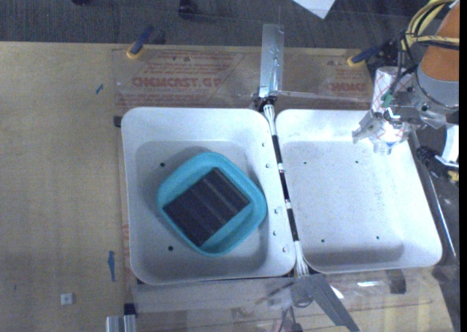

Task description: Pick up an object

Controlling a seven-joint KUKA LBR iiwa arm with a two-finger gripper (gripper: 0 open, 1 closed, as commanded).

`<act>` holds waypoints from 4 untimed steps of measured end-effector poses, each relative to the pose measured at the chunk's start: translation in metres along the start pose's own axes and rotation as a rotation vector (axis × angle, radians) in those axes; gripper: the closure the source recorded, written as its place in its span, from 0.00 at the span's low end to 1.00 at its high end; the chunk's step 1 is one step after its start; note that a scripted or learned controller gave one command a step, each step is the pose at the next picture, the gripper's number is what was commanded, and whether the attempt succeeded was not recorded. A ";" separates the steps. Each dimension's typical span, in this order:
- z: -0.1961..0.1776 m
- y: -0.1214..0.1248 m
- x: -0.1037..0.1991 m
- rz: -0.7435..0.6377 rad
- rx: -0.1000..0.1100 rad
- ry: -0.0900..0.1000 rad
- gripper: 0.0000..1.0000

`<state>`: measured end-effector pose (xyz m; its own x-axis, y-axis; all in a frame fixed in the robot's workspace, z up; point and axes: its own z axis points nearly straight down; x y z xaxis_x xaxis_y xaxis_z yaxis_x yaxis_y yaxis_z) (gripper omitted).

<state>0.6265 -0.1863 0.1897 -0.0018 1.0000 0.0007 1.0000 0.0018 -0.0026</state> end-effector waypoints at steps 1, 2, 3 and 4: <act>0.094 0.017 -0.024 -0.132 -0.005 0.009 0.00; 0.083 0.018 -0.024 -0.136 -0.008 0.006 1.00; 0.073 0.019 -0.024 -0.136 -0.011 0.004 1.00; 0.035 0.033 0.020 -0.293 -0.006 -0.004 1.00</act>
<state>0.6593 -0.1663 0.1551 -0.2910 0.9567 -0.0031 0.9567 0.2910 0.0033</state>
